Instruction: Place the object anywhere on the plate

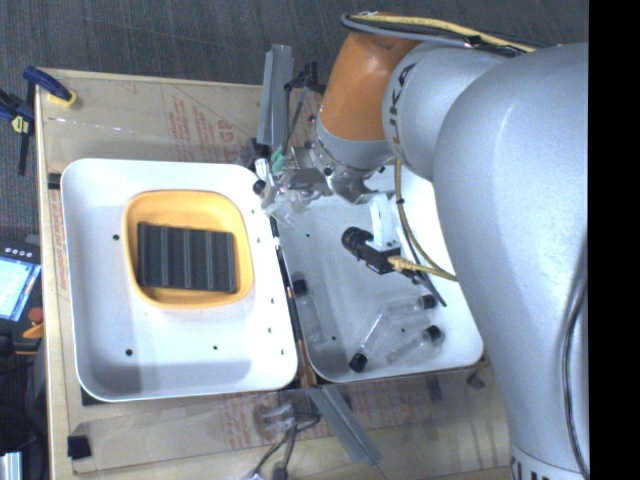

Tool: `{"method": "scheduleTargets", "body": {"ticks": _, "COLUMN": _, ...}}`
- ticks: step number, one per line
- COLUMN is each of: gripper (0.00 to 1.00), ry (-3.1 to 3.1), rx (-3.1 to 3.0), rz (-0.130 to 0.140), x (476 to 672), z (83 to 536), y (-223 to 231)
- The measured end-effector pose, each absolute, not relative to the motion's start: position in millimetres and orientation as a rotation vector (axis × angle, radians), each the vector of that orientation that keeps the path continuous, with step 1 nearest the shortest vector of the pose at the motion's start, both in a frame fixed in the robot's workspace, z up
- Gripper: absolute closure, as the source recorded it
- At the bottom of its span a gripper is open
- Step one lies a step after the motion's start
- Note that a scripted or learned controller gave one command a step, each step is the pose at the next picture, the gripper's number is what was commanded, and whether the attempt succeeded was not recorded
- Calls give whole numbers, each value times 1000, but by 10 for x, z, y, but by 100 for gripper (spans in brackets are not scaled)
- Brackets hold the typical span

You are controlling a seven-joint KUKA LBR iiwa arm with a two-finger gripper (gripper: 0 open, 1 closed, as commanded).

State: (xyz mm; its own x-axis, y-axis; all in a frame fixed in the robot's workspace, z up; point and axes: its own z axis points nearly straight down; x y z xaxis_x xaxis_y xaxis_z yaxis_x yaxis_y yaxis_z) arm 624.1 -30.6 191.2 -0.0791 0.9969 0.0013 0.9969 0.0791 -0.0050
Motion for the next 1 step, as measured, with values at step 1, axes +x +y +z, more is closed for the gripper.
{"method": "scheduleTargets", "body": {"ticks": 1, "gripper": 0, "ry": -2304, "rx": -2130, "rz": 4, "x": 6241, "z": 1914, "y": -309}}
